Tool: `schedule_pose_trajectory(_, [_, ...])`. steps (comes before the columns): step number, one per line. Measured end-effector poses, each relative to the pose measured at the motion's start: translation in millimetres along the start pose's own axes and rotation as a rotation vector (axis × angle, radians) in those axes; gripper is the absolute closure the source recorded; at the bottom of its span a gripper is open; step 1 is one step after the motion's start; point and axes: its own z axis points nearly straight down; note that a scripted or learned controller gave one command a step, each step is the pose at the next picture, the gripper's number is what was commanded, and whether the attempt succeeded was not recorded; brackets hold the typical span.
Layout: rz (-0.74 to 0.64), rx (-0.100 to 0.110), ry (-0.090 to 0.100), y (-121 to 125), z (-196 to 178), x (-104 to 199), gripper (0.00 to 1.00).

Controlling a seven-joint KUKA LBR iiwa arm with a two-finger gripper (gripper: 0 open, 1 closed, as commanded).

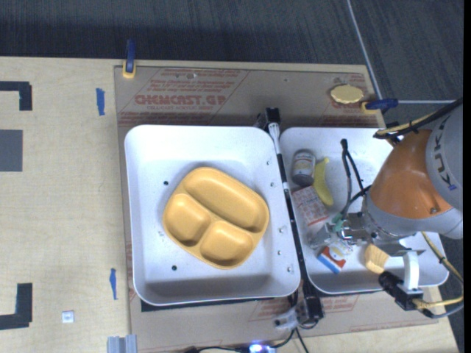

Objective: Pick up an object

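Note:
The right bin (333, 282) holds a yellow banana (323, 182), a small grey can (302, 166), a flat printed packet (307, 205), a small red, white and blue item (332, 258) and a tan block (374, 257). My gripper (344, 227) reaches down into this bin from the right, below the orange wrist band (403, 182), among the clutter near the packet's lower edge. The arm body hides its fingers. The left bin (143, 197) holds a yellow three-compartment tray (215, 216).
Black cables loop from the wrist over the right bin (350, 169). A yellow disc (346, 94) lies on the cardboard behind the bins. A black divider (285, 197) runs between the two bins. Wooden bench surface extends to the left.

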Motion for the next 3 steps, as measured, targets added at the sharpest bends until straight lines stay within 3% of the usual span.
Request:
schedule_pose_trajectory(1, [0.002,-0.006,-0.003,2.0,-10.6,-1.0,1.00])
schedule_pose_trajectory(2, [0.002,-0.006,-0.003,1.9,-10.6,-0.9,0.00])
schedule_pose_trajectory(3, [0.000,0.003,0.001,-0.5,0.2,-2.1,0.00])
